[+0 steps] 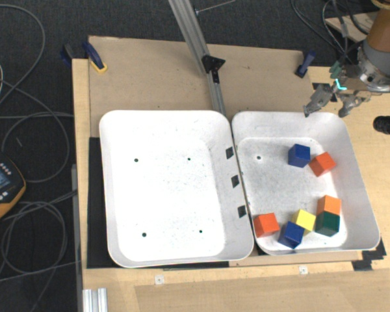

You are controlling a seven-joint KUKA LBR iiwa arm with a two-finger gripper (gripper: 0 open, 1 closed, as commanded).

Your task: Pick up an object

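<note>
- The gripper (326,108) is being held above the far edge of the right bin (357,194), at the upper right of the camera view, with its two fingers spread apart and nothing between them.
- One fingertip (310,111) is being shown over the bin's far rim, while the other is being held nearer the bin's far right corner.
- The arm (381,38) is being brought in from the right, its orange band being seen at the top right corner.
- Seven blocks are being kept in the right bin, all well apart from the gripper.
- A blue cube (299,155) is being seen nearest the gripper, with an orange-red cube (322,164) lying just beside it on the right.
- Along the near edge, an orange cube (266,224) is being seen at the left, then a second blue cube (290,234), with a yellow cube (305,220) touching it.
- A green cube (327,223) is being shown at the right of that group, with another orange block (329,205) touching it on the far side.
- The left bin (117,187) is being shown lying flush beside the right one on the wooden bench (149,77).
- A grey metal bar (194,38) is being seen slanting over the bench's far side toward the gap between the bins.
</note>
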